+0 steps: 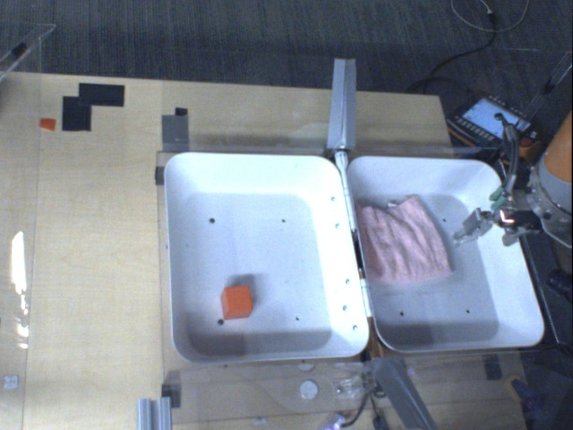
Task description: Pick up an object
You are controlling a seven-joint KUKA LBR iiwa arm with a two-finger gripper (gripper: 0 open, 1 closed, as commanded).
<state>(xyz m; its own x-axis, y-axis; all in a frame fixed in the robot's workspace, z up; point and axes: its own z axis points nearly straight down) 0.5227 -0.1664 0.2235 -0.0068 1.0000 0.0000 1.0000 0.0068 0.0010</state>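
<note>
- Orange cube (pixel 237 302) sat in the left bin (pixel 188 240), toward the near-left part of its floor, flat on the bottom and apart from every wall.
- Pink cloth (pixel 403 241) lay crumpled in the right bin (pixel 510 321), against that bin's left wall and just beside the divider between the two bins.
- Both bins were white and shallow, and they touched along their shared edge in the middle of the light wood surface (pixel 89 240).
- End effector (pixel 479 225) was over the right bin's right half, well apart from the cube and near the cloth's right edge without touching it.
- End effector state: could not tell, since the tip was small and blurred at the edge of the view.
- Nothing was visibly held at the tip.
- Arm came in from the right edge, with its orange band (pixel 557 155) partly visible above the wrist.
- Grey metal post (pixel 343 106) stood at the far side where the two bins met.
- Black blocks (pixel 89 104) and a small orange marker (pixel 47 124) sat on the surface's far-left corner, well clear of both bins.
</note>
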